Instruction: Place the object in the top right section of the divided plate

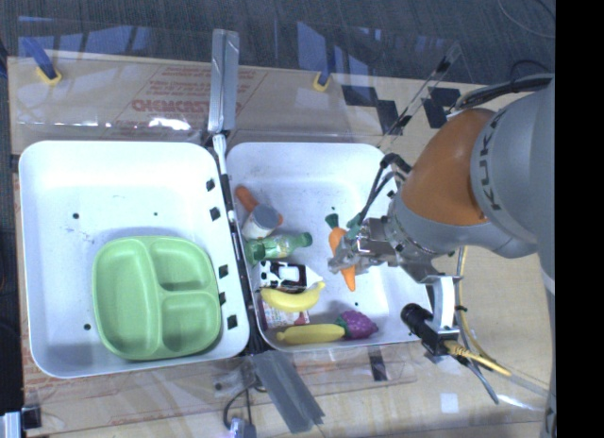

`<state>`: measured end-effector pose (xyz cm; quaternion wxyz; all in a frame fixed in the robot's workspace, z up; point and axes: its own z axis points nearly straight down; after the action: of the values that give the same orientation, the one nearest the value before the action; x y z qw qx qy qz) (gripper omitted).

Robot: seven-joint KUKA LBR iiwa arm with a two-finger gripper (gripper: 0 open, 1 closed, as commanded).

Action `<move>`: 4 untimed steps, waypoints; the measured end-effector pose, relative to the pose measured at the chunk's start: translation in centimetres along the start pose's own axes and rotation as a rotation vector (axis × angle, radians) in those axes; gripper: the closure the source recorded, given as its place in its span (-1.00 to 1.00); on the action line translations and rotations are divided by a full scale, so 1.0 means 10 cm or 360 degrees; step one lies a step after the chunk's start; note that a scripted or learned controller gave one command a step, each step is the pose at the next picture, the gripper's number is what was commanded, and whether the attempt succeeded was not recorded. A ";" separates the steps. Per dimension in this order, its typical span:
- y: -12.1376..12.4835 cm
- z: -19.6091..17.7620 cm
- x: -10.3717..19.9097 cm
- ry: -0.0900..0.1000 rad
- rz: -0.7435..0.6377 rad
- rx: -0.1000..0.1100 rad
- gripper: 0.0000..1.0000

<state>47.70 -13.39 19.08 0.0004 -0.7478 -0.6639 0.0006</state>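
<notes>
Clamping the toy carrot (339,255) between its fingers, the gripper (345,259) hangs over the right bin (311,158). Lift clear of the bin walls, then travel left to the green divided plate (156,296)'s top right section.

Bright, even overhead light falls on my bench. The white bins (57,172) nearly wash out, glare streaks the clear sheets (142,77) at the far side; shadows are soft, detail slightly blurred.
</notes>
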 end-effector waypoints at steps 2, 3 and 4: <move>-0.15 0.01 1.29 0.0000 -0.0076 0.0000 1.00; -0.14 -0.08 1.29 -0.0001 -0.0084 0.0003 1.00; -0.24 0.01 1.94 -0.0001 -0.0009 0.0006 1.00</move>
<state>47.57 6.15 18.99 0.0016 -0.7459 -0.6660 0.0020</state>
